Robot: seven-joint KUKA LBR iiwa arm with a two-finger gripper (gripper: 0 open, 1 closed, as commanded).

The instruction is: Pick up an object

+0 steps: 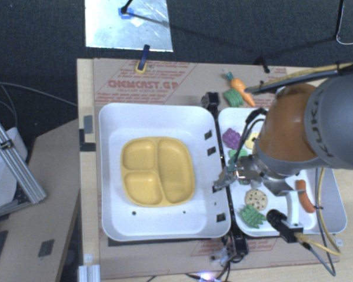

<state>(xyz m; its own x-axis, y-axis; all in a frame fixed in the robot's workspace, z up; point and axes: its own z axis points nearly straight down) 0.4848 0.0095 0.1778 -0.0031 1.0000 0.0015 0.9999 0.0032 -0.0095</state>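
Two shallow white bins sit side by side on a cardboard-covered bench, seen from above at a slant. The left bin (115, 157) fills the middle of the frame and holds a yellow divided plate (158, 171) with three compartments, lying flat near the bin's centre. The right bin (335, 216) lies at the right of the frame, much of it covered by the arm.

The KUKA arm (326, 122) comes in from the right edge, its orange band (288, 125) over the upper half of the right bin. Below the band the wrist points toward the divider between the two bins, and the gripper (230, 176) sits low at that divider, by the right bin's left wall. Whether its fingers are spread or closed cannot be told from this angle, and nothing can be seen between them.

Small toy foods lie in the right bin. A purple grape bunch (231, 137) is at its upper left, just above the gripper. A round spotted cookie (256, 200) lies below the wrist, with a green leafy piece (252, 217) just under it near the bin's lower left corner. A red sausage (306, 195) lies to the right of the cookie, well apart from it.

Outside the bins, at the upper middle of the frame, a toy carrot (237, 84) rests on the cardboard, touching a green piece (233, 98) just below it. A shiny metal sheet (128, 16) lies on the dark floor at the top.
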